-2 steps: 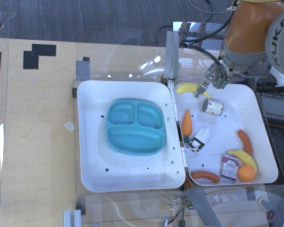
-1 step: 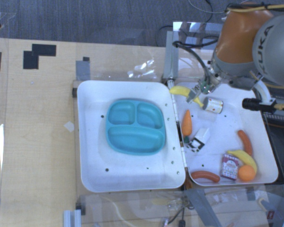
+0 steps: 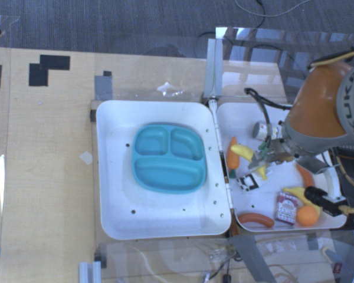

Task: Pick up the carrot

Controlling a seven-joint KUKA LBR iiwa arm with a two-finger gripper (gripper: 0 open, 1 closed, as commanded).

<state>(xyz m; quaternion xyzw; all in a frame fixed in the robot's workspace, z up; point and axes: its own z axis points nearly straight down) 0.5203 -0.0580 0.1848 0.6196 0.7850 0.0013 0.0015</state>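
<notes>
The carrot (image 3: pixel 232 153) is a slim orange piece lying along the left wall of the right bin (image 3: pixel 265 200). A yellow banana-like piece (image 3: pixel 243 151) rests right beside it. My gripper (image 3: pixel 263 160) hangs low over the middle of the right bin, a little to the right of the carrot and the yellow piece. A small yellow bit (image 3: pixel 260 171) shows just under its tip. Nothing orange sits between carrot and gripper.
The left bin (image 3: pixel 115 175) holds a blue divided plate (image 3: pixel 168 158). In the right bin lie a black-and-white object (image 3: pixel 246 182), a sausage (image 3: pixel 256 220), a maroon box (image 3: pixel 288 208), an orange (image 3: pixel 308 216), a second yellow piece (image 3: pixel 297 192) and an orange-red stick (image 3: pixel 305 175).
</notes>
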